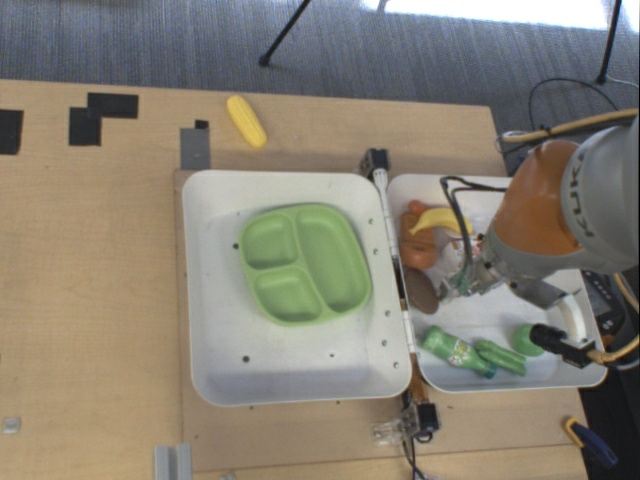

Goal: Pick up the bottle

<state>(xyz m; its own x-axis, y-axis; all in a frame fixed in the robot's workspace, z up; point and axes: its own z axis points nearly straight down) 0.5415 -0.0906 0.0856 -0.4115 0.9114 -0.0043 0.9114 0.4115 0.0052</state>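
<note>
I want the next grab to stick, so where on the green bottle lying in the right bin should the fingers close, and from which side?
Grip the bottle mid-body, coming from above. It lies flat near the right bin's front wall, long axis running left to right, so the fingers would best close across its narrow width. The wall sits close, so the front finger may have little room.

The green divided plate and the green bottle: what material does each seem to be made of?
The green divided plate looks like moulded plastic, matte, with an even colour and soft rounded ridges. The green bottle seems to be glossy plastic with a printed label, though it is too small to be certain.
</note>
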